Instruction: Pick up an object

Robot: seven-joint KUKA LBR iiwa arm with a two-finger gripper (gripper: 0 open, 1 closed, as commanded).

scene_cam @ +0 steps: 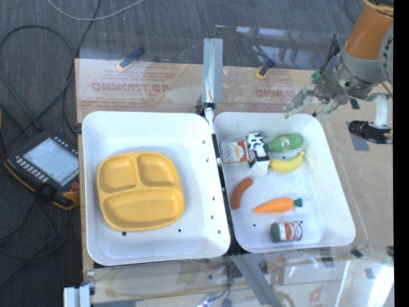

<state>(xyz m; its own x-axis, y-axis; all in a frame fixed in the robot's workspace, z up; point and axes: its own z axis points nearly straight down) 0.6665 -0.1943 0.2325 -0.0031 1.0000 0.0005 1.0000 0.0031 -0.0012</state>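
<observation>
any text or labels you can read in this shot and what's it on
"CHEMCAST GP", faint red print, partly legible, on the brown board behind the left bin.
More red print on the same board behind the right bin: too blurred to read.
Small carton, black-and-white carton and can: labels too small to read.
Handheld pendant screen: unreadable.

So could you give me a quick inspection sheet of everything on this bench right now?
Surface: two white bins side by side, left bin, right bin, on a brown board.
Job's things: in the right bin a carrot, banana, green fruit, sausage, can, two small cartons.
Clutter: yellow divided tray in the left bin.
Tool: the tool hovers over the right bin's far edge, fingers spread, nothing between them.
Cables: black cables on the floor.
Surroundings: handheld controller left of the bench.
</observation>
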